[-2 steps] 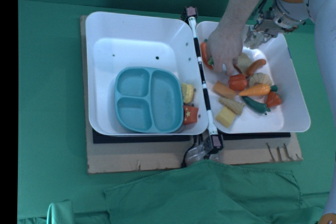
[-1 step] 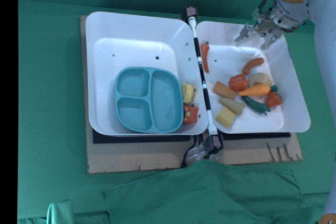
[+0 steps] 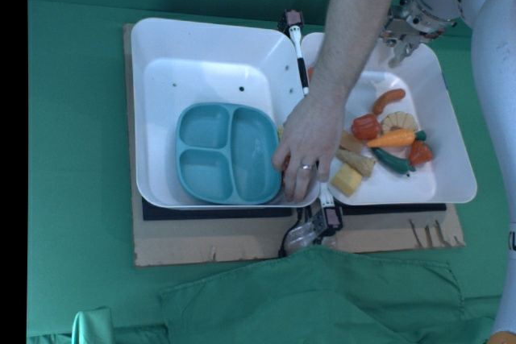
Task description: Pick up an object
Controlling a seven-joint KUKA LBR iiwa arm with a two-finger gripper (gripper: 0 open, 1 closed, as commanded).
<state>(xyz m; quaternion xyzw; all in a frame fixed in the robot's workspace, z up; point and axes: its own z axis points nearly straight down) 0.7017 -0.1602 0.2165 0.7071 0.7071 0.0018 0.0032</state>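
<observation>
1. Your gripper (image 3: pixel 401 32) is hanging over the far edge of the right bin (image 3: pixel 451 133), up in the top right corner of the view; you cannot tell from this angle what state it is in, and nothing is showing between its tips.
2. Just below it, the toy food is lying in the right bin, well apart from the gripper. You are looking at a red sausage (image 3: pixel 388 101), a red pepper (image 3: pixel 364 126), a pale ridged shell-shaped piece (image 3: pixel 401 122), an orange carrot (image 3: pixel 393 138) with a green top, a dark green pod (image 3: pixel 392 161), a small red piece (image 3: pixel 420 153), a tan ridged piece (image 3: pixel 359 163) and a yellow block (image 3: pixel 347 180). They are crowding together, most of them touching a neighbour.
3. A person's arm is reaching in from the top of the view, and the hand (image 3: pixel 307 142), wearing a ring, is resting across the seam where the two bins are meeting.
4. The fingertips are touching the right rim of a teal divided plate (image 3: pixel 228 153), which is lying flat in the left bin (image 3: pixel 161 52).
5. Both bins are sitting on a cardboard sheet (image 3: pixel 210 246), and green cloth (image 3: pixel 81 133) is covering the bench around it.
</observation>
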